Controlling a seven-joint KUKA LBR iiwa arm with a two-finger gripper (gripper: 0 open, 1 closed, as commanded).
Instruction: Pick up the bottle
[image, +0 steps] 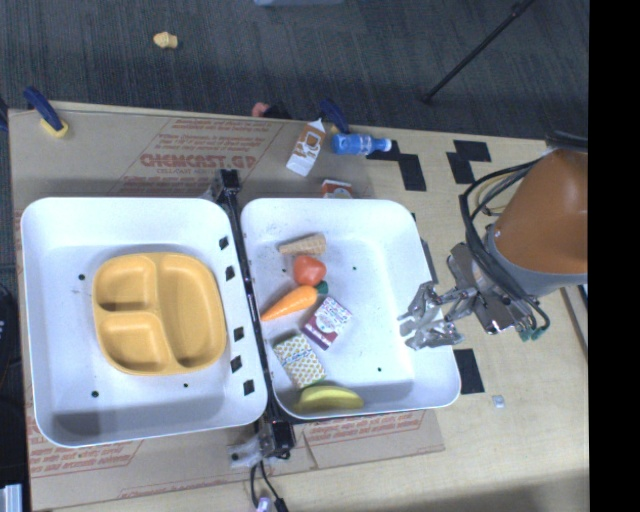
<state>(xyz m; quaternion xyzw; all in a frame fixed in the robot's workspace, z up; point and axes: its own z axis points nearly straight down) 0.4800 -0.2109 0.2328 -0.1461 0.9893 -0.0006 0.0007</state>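
Observation:
The bottle (350, 144), small, blue and clear, lies on its side on the bench behind the right bin (395, 225), outside it. My gripper (424, 321) hangs over the right bin's right rim, far in front of and to the right of the bottle. Its fingers stand apart with nothing between them.
The right bin holds a wafer (302, 245), a red tomato (309, 270), a carrot (290, 302), a small carton (328, 322), a cracker pack (300, 360) and a banana (330, 398). A yellow divided plate (160, 310) sits in the left bin. A small carton (306, 150) lies beside the bottle.

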